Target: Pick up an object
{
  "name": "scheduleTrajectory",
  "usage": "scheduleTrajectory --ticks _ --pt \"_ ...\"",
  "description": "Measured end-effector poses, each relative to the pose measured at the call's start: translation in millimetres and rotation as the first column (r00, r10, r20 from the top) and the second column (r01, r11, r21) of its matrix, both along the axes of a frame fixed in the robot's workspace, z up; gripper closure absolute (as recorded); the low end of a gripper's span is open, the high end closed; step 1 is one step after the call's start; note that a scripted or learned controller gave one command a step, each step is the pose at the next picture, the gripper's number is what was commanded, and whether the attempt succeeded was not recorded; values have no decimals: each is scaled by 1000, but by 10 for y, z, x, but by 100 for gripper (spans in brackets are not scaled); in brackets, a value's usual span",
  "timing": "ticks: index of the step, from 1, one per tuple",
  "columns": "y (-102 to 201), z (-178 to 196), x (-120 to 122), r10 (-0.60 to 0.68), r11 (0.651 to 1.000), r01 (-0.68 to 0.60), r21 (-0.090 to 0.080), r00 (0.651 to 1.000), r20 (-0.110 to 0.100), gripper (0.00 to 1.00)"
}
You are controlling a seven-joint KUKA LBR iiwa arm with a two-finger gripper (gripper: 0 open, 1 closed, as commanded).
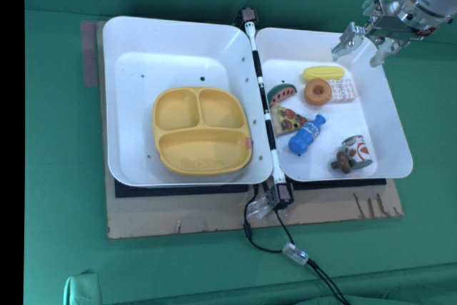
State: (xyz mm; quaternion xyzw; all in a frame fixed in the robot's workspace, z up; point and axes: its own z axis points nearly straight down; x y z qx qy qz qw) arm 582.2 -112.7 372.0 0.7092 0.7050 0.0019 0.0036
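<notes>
The two-finger metal gripper (363, 46) hangs over the far edge of the right shallow white bin (397, 153), its fingers spread apart with nothing between them. No object is lifted yet, so the step in hand looks like choosing a target and descending onto it.

The candidates all lie in the right bin. A yellow toy corn cob (323, 72) sits nearest the gripper, at the far side, with an orange ring doughnut (318, 91) just beside it on the near side. A blue toy bottle (307, 136) lies tilted near the bin's middle. A small red-and-white can (355, 151), possibly resting against a brown piece, sits towards the near right corner.

The corn cob seems the shortest reach, but the doughnut crowds it. The jaws should straddle the cob across its narrow width, coming straight down so neither finger lands on the doughnut. The yellow divided plate (202, 131) in the left bin is too wide to suit this grip.
</notes>
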Motion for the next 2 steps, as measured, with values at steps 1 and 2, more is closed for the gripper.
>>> scheduleTrajectory --ticks 1,2 --pt "149 -1759 237 0 1000 0 -2 1000 6 0" --pt "124 -1602 261 -6 1000 6 -5 1000 19 100"
